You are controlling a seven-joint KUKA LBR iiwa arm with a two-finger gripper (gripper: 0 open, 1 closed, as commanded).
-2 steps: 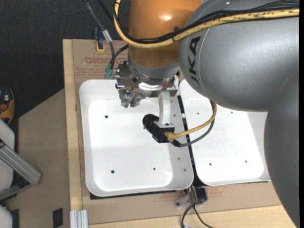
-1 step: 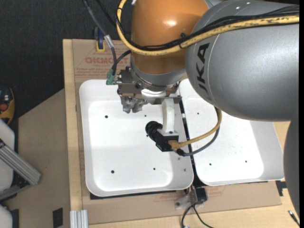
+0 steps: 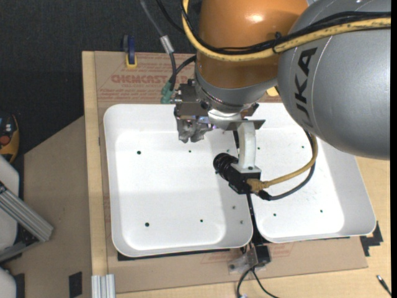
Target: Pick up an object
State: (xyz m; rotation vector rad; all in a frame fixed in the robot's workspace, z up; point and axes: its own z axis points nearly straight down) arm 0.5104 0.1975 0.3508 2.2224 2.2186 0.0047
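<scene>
The grey metal hand (image 3: 191,128) hangs low over the left shallow white plastic bin (image 3: 155,191). Whether it is spread or pressed together, I cannot tell. Any object beneath is hidden, so I cannot judge its handling.

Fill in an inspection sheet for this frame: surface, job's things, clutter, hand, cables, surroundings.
Surface: two white bins, left bin and right bin, side by side on a cardboard sheet.
Job's things: nothing seen to pick.
Clutter: nothing seen.
Hand: hand over the left bin's far part; holds nothing visible.
Cables: yellow hose loops over the bins' seam; black cable at the near edge.
Surroundings: blue clamp at the far edge, aluminium rail at left.
</scene>
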